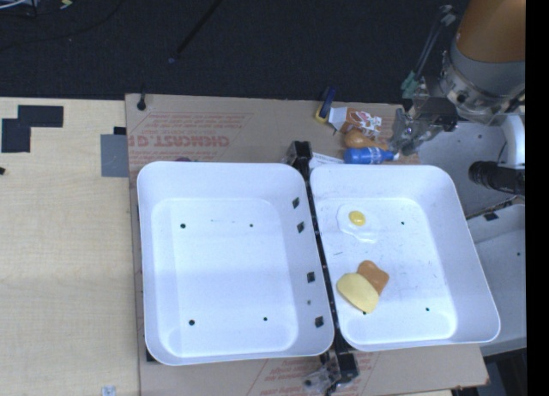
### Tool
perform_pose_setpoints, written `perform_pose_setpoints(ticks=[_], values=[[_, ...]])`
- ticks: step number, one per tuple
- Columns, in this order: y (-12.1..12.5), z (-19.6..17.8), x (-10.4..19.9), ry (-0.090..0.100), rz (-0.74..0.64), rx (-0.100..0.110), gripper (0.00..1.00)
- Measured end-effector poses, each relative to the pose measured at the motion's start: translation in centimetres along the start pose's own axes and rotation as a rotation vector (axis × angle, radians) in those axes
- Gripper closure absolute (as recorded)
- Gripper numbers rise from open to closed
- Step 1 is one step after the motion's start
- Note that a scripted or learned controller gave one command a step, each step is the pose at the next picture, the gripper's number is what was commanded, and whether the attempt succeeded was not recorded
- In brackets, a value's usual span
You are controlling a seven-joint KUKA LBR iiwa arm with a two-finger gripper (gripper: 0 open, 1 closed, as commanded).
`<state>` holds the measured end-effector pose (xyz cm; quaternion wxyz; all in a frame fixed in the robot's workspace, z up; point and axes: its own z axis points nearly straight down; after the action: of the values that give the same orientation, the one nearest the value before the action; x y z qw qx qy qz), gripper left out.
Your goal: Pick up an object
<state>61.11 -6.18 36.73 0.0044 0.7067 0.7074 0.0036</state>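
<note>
Above the right bin [480, 274], arm [491, 26] cut off by the top edge. Gripper [410, 139] too small and dark to read (fingers lost against clutter). Behind that bin's far rim, small packets [360, 129] too blurred to identify. Brown piece [376, 275] partly hidden behind the yellow piece [357, 292].

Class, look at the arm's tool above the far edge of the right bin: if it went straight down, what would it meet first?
Probably the blue bottle lying just behind the right bin, under the tool; height is hard to judge from this slant.
</note>
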Motion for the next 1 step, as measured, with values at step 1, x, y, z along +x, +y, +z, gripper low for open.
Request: perform_pose_setpoints(ticks=[1], values=[[3.50,-5.63,1.37,0.001,-0.001,0.005,1.00]])
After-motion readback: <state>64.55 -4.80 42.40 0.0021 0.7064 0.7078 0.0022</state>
